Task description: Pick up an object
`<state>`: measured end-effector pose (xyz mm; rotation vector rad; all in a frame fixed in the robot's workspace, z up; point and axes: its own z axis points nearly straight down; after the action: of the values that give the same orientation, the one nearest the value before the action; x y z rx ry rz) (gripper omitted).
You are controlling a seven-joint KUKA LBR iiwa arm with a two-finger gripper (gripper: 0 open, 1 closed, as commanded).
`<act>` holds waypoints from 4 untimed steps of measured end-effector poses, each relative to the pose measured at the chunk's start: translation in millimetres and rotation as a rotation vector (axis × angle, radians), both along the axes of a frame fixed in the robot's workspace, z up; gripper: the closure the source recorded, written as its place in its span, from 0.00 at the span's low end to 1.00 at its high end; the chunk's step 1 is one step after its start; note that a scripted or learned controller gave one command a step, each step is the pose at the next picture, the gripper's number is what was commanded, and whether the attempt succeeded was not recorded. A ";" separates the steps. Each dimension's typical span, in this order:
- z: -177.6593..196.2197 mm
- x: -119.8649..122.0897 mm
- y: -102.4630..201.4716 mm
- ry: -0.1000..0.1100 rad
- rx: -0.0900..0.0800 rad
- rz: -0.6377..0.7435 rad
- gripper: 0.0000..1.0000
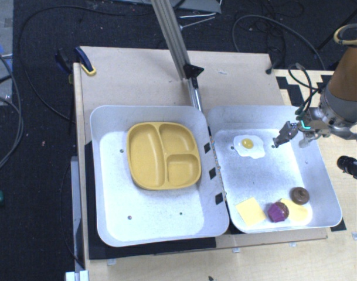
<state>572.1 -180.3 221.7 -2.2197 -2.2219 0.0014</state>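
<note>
In the right bin (266, 174) lie a fried egg (249, 146) near the back, a yellow cheese slice (250, 211) at the front, a purple piece (277, 211) beside it on another yellow slice (298, 212), and a brown chocolate donut (299, 195). My gripper (292, 134) hovers over the bin's back right part, to the right of the egg and apart from it. Its fingers stand spread, with nothing between them.
The left bin (152, 174) holds a yellow divided plate (164, 155). A slanted metal pole (175, 40) rises from between the bins at the back. Cables lie on the dark floor around the bench.
</note>
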 end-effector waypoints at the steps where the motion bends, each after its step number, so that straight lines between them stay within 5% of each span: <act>1: 0.5 0.3 0.0 -0.001 0.000 0.000 0.00; 3: -108.4 11.1 -0.1 0.003 0.001 0.002 0.00; 4: -129.5 11.7 0.1 -0.002 -0.001 0.000 0.00</act>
<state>583.8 -180.1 92.2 -2.2218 -2.2231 0.0007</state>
